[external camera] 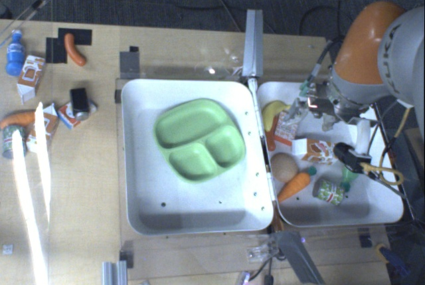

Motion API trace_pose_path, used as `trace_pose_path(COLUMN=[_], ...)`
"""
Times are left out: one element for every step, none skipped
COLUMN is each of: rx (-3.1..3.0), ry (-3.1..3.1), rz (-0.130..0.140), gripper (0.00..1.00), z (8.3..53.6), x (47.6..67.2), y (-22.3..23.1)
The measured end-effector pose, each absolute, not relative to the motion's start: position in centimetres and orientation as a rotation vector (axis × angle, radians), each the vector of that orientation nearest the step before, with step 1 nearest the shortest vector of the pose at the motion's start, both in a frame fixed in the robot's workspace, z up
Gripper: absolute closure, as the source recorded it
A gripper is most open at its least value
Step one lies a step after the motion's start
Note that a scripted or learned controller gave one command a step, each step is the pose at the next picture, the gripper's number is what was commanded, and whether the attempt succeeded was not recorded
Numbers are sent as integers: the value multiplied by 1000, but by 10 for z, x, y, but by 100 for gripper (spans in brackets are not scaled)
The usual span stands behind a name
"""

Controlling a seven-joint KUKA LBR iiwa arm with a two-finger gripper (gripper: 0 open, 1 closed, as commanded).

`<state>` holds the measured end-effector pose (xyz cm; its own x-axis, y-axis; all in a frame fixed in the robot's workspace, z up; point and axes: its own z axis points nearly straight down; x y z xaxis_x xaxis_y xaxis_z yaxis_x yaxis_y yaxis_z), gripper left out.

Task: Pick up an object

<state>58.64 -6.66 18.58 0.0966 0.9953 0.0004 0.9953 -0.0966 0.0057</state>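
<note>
1. The wooden bench [80, 210] is carrying two shallow white bins side by side, with small packets and a toy sausage lying loose at the upper left of the frame.
2. The large white left bin [143, 204] is holding a green three-compartment plastic tray [199, 139] near the middle of the frame.
3. The grey arm with the orange band [372, 31] is reaching in from the upper right, and its gripper [312, 104] is hanging over the upper part of the smaller white right bin [385, 207]. Whether the jaws are open or closed I cannot tell; they are too small and cluttered here.
4. The pickable things are lying in the right bin: a yellow banana-shaped toy [271, 112] at upper left, a red-and-white carton [285, 127] just beside it, a printed white packet [319, 151], a beige egg-shaped toy [283, 166], an orange plastic carrot [294, 186] and a small green-labelled can [329, 192] lower down.
5. Doing this step well probably means descending straight over one item that is lying apart from its neighbours, such as the carton nearest the gripper, and closing across its narrow side so the banana is not being nudged.
6. Printing is showing on the carton, packet and can, but no lettering is readable.
</note>
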Motion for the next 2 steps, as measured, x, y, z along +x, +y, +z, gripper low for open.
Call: trace_pose_path(rx=[2194, 2047], ry=[2201, 2316], rz=[36, 53], gripper=[0, 0], z=[117, 108], x=[565, 552], y=[-94, -129])
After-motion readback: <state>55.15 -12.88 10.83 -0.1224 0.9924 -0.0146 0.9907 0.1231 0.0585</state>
